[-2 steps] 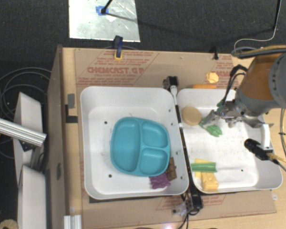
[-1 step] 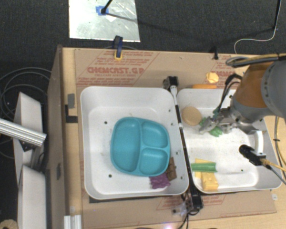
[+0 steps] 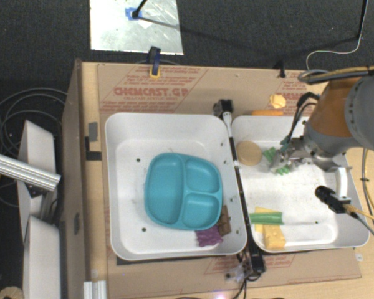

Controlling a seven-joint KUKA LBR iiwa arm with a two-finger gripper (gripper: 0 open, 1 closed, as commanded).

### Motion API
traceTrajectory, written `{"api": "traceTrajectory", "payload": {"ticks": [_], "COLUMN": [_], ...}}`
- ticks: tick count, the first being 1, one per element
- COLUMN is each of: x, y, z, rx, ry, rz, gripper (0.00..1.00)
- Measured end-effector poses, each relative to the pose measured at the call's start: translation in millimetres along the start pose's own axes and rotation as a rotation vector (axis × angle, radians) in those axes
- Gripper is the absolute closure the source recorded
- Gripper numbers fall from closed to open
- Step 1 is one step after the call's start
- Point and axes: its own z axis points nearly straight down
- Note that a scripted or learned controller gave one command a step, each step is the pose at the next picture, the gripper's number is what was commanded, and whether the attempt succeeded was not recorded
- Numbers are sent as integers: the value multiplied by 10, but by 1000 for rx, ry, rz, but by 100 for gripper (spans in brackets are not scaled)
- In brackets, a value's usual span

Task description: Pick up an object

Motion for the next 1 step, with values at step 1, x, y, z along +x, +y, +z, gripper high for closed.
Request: {"api": "traceTrajectory", "payload": {"ticks": [1], "x": [656], "y": [-49], "z": [-951], "rx": [-7], "ry": [3], "rz": [-6], "gripper": [100]}}
